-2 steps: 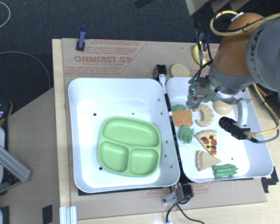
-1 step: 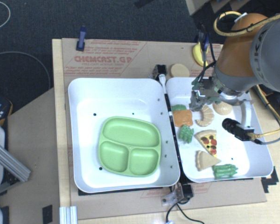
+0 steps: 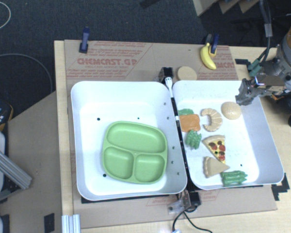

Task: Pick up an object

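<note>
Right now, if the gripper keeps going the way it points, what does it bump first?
Probably the round beige bun, just below-left of the grey two-finger gripper in the right white bin; depth is unclear.

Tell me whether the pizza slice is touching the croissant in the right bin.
Apart. The camera view shows a strip of bare white bin floor between the pizza slice and the croissant above it.

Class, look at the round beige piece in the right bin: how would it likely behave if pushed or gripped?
The round beige piece looks domed and smooth, so it may slip from fingers. Its rounded outline suggests it could slide or roll when pushed. It probably is light, like the toy foods nearby.
</note>
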`<action>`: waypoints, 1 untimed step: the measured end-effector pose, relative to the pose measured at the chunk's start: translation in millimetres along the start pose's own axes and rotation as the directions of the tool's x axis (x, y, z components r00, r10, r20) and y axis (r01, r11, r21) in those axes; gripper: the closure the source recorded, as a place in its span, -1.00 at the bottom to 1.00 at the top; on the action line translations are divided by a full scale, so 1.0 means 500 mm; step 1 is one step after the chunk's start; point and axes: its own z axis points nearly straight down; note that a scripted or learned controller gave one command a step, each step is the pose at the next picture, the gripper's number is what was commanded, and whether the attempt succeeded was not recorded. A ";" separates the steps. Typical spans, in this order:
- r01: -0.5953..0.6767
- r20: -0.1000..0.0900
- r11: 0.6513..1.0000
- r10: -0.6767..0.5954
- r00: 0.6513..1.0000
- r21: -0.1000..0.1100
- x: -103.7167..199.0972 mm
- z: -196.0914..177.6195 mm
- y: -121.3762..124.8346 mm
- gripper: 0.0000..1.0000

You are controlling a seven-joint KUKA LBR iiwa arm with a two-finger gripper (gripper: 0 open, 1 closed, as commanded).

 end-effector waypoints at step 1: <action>-0.005 0.000 1.000 0.005 1.000 0.028 -0.069 0.203 0.039 1.00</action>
